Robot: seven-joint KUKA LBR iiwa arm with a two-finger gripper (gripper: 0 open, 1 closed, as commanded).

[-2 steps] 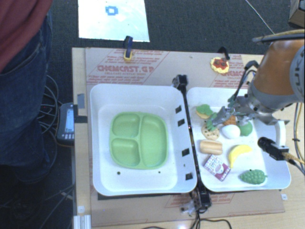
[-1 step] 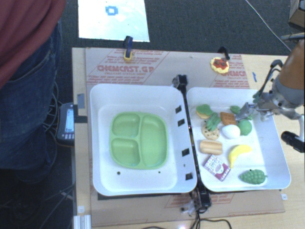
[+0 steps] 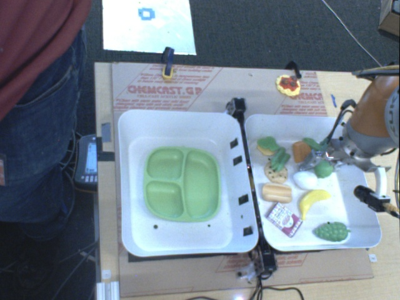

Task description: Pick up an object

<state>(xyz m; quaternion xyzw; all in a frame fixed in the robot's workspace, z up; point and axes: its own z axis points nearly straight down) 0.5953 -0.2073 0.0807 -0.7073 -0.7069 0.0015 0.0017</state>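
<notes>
The right bin [image 3: 369, 230] holds several toy foods: a green leafy piece [image 3: 267, 145], a cookie [image 3: 275, 172], an orange piece [image 3: 301, 151], a white egg [image 3: 306, 180], a small green round piece [image 3: 324, 169], a bread roll [image 3: 277, 193], a yellow banana [image 3: 314, 200], a red and white packet [image 3: 284, 219] and a bumpy green fruit [image 3: 331, 232]. My gripper [image 3: 317, 159] is low in this bin, between the orange piece and the small green round piece, just above the egg. Its tips blur into the toys around them.
The left bin [image 3: 131, 130] carries a light green divided plate [image 3: 182, 184]. A small pizza toy [image 3: 289, 84] lies on the cardboard behind the right bin. A person in a red shirt and jeans [image 3: 37, 92] stands at the bench's left edge. A black divider [image 3: 247, 174] separates the bins.
</notes>
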